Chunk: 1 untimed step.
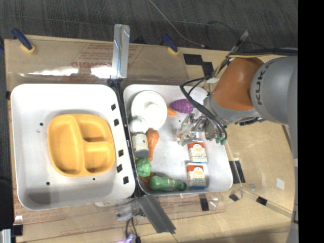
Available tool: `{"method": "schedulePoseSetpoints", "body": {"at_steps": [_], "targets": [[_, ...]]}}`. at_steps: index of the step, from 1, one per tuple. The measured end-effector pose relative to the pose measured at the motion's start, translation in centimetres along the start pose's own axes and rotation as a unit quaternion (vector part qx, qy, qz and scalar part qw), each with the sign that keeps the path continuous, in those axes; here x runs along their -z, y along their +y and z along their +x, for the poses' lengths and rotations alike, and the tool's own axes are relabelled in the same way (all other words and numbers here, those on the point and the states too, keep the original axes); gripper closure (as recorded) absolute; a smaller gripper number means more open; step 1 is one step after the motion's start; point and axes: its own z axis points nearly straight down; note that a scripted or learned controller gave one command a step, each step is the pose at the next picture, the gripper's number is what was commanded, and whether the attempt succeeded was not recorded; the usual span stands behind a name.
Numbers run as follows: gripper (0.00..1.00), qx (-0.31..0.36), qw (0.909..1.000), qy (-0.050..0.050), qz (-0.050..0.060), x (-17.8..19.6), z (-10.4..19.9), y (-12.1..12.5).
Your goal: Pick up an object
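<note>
I'm watching the arm (253, 92) reaching in from the right over the right bin (223, 166), its orange band sitting above the wrist, and the gripper (195, 129) is hanging low inside that bin, just above the upper of two small cartons. I cannot tell how the claw is set; the metal parts and cables are blurring together there, and I'm seeing nothing plainly between them. The upper carton (197, 152) is lying right below the gripper, red and white, and the lower carton (197, 175) is lying just beneath it toward the near wall. A purple piece (181, 106) is sitting just up and left of the gripper, beside a white plate (149, 109) that is filling the bin's upper left corner, with a small orange bit (172, 112) peeking out between them. Below the plate I'm seeing a small bottle (139, 142) lying along the left wall, and a carrot (152, 137) is leaning right against it. A green lump (143, 167) is resting lower along that wall, and a green bottle (166, 184) is lying on its side along the near wall, close to the lower carton. Over in the left bin (25, 135), a yellow divided tray (81, 144) is sitting by itself, well apart from the arm.
</note>
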Motion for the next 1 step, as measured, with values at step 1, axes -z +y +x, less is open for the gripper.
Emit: {"method": "schedulePoseSetpoints", "body": {"at_steps": [1], "targets": [[0.00,0.000,1.0000,0.000,0.000,-0.02,0.00,0.04]]}}
